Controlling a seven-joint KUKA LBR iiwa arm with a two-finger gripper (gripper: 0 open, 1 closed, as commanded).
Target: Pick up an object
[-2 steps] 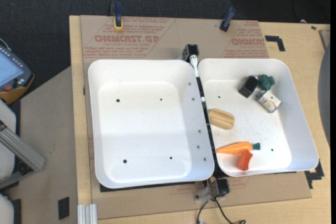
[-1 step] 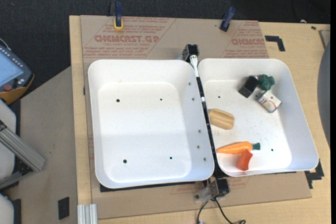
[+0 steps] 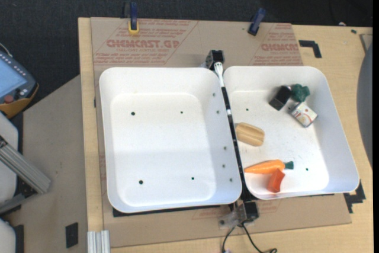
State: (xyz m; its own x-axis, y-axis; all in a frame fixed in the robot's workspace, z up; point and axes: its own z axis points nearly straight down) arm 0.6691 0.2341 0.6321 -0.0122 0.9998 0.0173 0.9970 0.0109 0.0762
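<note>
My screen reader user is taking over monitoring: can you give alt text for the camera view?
Two shallow white bins sit side by side on a brown board. The right bin holds a toy carrot touching a red piece, a tan bread-like block, a black block, a green item and a small white carton. The left bin shows its bare floor.

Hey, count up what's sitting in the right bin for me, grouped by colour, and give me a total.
Orange: 2, the carrot and the orange-red piece touching it
Tan: 1, the bread-like block
Black: 1, the black block
Green: 1, the green piece
White: 1, the small white carton
Total: 6
</note>
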